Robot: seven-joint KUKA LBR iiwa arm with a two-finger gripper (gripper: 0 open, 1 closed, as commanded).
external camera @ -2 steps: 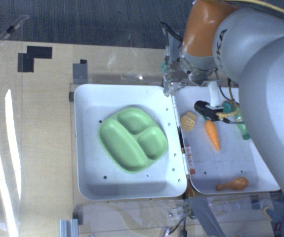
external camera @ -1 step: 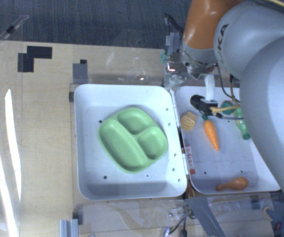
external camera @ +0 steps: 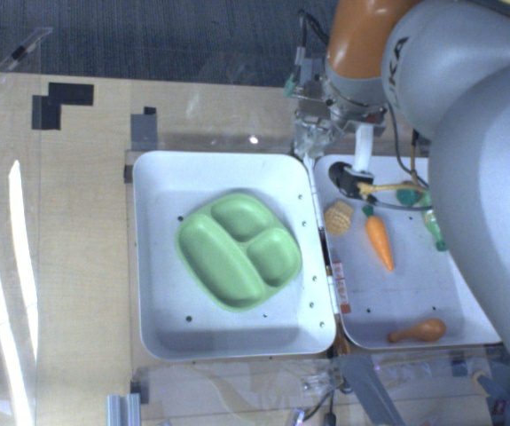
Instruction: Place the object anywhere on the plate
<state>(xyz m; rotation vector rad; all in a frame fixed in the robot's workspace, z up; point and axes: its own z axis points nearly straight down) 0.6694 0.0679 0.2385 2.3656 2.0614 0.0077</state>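
Camera view, near to far: brown gourd-shaped piece point(external camera: 419, 330) lies at the near edge of the right bin point(external camera: 467, 318), well apart from the rest. Left bin point(external camera: 161, 327) holds the green three-compartment plate point(external camera: 237, 251), flat, roughly centred, touching nothing else. Further back in the right bin: orange carrot point(external camera: 379, 242) with its green-tipped end pointing away, tan waffle-textured piece point(external camera: 339, 217) just beside it toward the divider, small green piece point(external camera: 435, 231) at the arm's edge. Can't tell which of these is the task object; all of them sit in the right bin, apart from the plate. Gripper point(external camera: 311, 140) hangs over the far end of the divider between the bins, close to the rim; open or closed, can't tell. Grey arm point(external camera: 485, 105) with orange band point(external camera: 361, 25) comes in from the right.
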